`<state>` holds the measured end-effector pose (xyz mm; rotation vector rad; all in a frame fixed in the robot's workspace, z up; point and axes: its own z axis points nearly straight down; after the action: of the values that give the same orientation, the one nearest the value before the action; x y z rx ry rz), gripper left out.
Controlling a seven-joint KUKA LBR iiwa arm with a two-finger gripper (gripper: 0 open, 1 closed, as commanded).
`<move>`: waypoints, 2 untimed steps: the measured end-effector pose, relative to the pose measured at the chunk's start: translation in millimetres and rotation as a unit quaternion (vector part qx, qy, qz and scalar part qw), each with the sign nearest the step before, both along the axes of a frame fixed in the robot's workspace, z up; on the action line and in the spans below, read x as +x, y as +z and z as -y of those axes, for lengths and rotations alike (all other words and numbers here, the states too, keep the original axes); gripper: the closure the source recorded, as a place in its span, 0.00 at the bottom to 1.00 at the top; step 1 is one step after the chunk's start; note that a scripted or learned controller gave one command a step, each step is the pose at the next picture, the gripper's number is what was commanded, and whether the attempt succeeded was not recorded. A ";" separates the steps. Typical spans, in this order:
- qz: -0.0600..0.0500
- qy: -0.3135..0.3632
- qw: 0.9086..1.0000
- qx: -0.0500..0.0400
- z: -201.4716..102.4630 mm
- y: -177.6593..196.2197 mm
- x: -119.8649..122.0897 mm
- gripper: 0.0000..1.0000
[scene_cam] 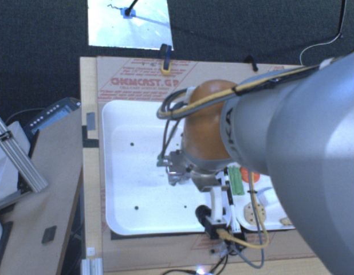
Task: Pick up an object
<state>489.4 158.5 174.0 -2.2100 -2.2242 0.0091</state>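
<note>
Arm (291, 130) is seen filling the right of the frame, above the white bin (125, 153) at centre; objects (248, 179), green and orange, are glimpsed at lower right beneath it; gripper state cannot be told; a clear descent onto one item is advised.

Green block (235, 180), orange piece (250, 176), tan holed disc (256, 213) in right bin, part-hidden by arm

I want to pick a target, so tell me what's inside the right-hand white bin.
Past the grey arm, the right white bin shows a green block, something orange and a tan disc with holes. The arm covers the rest.
</note>
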 end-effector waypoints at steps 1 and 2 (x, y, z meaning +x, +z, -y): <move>0.007 -0.001 1.000 0.001 3.0 63.4 -2.2 1.00; 0.009 0.002 1.000 0.003 -44.2 163.4 -2.2 1.00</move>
<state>487.2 202.7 337.4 -2.2125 -2.2346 -0.0181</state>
